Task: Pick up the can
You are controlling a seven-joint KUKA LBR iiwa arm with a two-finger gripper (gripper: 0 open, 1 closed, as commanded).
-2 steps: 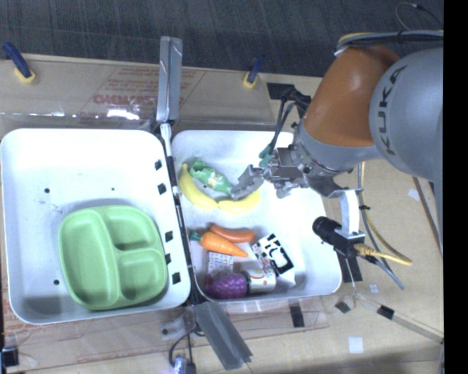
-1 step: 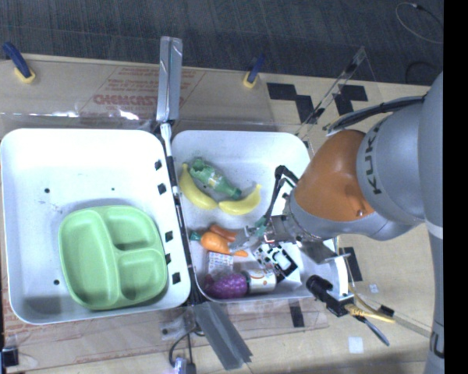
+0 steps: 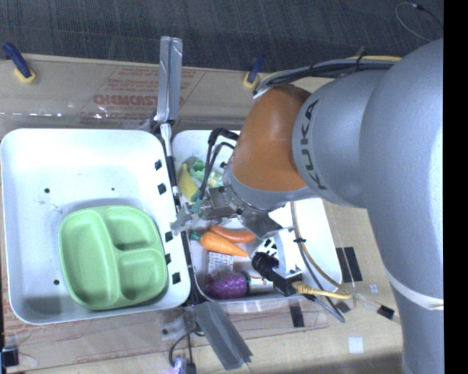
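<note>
My table (image 3: 78,92) is a pale wooden top with red print under a clear sheet at its far left. Two shallow white bins sit directly on it, side by side and touching: the left bin (image 3: 31,162) and the right bin (image 3: 324,232). Blue clamps (image 3: 19,62) grip the far edge, another (image 3: 253,70) farther right. Black tape strips (image 3: 349,263) lie near the right bin.

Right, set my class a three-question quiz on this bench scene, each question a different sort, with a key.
1. True or false: the green tray lies in the left bin.
2. Which lies nearer the camera in the right bin? A) carrot B) purple grapes
3. Fill in: the arm wears an ____ band.

Key: 1 true; 2 B; 3 orange.
</note>
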